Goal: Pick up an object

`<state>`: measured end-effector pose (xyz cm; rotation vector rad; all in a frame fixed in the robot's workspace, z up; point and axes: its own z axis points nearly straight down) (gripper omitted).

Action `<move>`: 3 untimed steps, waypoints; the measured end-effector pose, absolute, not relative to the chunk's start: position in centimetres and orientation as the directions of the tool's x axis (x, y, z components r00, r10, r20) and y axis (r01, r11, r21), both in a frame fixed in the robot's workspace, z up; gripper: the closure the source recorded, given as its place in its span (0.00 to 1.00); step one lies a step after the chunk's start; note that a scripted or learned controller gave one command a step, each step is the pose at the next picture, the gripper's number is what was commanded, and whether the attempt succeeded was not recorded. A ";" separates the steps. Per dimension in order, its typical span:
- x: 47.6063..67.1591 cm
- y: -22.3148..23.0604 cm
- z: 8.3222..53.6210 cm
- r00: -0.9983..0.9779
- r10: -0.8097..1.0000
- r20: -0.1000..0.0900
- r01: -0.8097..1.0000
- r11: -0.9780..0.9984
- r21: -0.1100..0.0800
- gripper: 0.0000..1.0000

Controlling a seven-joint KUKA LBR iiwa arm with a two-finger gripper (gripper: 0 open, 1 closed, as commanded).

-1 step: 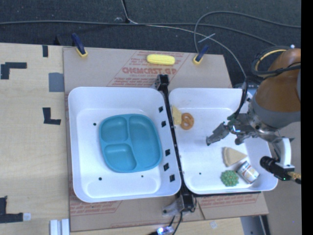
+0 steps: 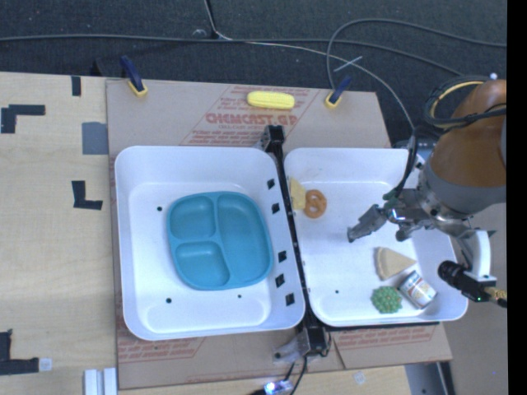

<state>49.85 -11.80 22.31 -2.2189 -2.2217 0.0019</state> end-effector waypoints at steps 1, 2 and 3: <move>49.0 -11.4 17.5 0.000 1.000 0.000 1.000 0.000 -0.006 0.00; 49.4 -11.3 13.0 -0.001 1.000 0.000 1.000 0.001 -0.007 0.00; 49.4 -11.3 8.2 0.000 1.000 -0.001 1.000 0.000 -0.002 0.00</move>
